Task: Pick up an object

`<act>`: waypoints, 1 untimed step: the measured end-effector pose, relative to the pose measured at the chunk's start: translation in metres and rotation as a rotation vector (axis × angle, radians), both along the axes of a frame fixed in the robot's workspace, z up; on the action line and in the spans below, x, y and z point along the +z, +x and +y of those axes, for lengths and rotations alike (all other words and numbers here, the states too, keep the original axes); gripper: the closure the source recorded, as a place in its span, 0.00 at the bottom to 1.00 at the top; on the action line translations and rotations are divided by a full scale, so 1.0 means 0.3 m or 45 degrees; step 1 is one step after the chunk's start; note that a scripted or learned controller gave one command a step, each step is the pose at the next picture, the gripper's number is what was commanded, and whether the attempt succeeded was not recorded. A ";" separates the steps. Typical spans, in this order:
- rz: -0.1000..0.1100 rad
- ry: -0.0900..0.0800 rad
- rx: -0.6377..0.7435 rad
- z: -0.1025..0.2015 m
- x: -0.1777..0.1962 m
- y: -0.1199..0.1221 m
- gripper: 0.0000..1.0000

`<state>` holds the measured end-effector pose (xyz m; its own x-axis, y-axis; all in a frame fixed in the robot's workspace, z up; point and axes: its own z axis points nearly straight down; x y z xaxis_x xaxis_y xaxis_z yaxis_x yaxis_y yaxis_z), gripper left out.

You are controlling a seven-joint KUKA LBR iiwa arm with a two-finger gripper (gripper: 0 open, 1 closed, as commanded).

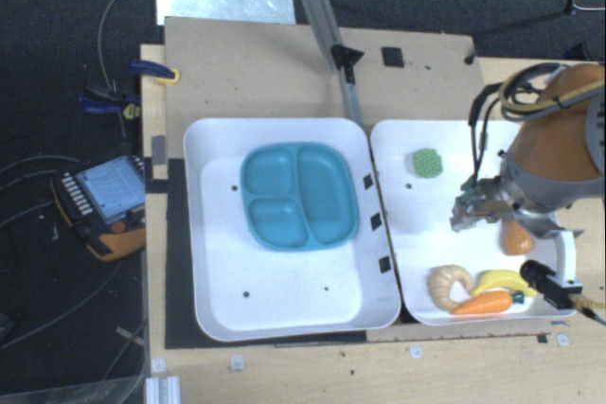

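Left bin (218, 298): blue divided tray (299, 195), nothing else to take. Right bin (402, 232): green ball (427, 163) toward the far side; croissant (448, 283), banana (502, 280) and carrot (484, 303) crowded together at the near rim; orange fruit (516, 238) just beside the gripper (471, 210). Likely trouble: closing on bare bin floor, since no object lies under the tip, or nudging the orange fruit aside. Finger opening impossible to tell; nothing seen held.
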<state>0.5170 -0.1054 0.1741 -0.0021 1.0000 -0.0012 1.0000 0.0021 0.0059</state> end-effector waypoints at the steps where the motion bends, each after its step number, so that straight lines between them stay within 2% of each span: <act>1: -0.001 0.000 0.003 -0.005 0.155 0.030 1.00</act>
<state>0.5261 -0.1070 0.2205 -0.0047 1.0000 -0.0014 1.0000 0.0047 0.0068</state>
